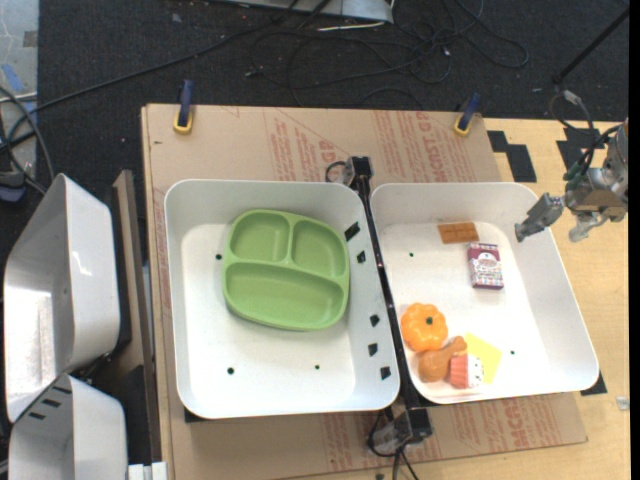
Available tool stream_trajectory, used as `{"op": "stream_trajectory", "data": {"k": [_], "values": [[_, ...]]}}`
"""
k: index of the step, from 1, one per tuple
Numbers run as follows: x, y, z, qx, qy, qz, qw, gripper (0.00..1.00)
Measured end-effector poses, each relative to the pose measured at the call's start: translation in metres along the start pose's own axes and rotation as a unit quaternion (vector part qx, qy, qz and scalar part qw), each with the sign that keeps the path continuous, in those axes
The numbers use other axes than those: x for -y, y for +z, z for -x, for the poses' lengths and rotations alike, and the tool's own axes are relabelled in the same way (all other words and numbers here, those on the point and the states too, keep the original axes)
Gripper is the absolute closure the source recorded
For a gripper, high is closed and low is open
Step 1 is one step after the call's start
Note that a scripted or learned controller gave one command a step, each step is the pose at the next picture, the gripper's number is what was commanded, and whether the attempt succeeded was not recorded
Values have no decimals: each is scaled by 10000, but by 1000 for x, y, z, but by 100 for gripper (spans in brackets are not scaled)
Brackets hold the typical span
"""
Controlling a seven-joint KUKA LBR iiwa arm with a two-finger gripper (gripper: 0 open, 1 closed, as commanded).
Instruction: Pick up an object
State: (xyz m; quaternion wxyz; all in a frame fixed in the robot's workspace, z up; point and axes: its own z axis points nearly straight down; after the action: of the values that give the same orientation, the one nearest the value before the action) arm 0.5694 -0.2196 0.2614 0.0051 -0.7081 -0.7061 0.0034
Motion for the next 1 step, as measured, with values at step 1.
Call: {"op": "stream_trajectory", "data": {"k": [1], "values": [[-2, -7, -1, 15, -19, 61, 10000, 0]]}}
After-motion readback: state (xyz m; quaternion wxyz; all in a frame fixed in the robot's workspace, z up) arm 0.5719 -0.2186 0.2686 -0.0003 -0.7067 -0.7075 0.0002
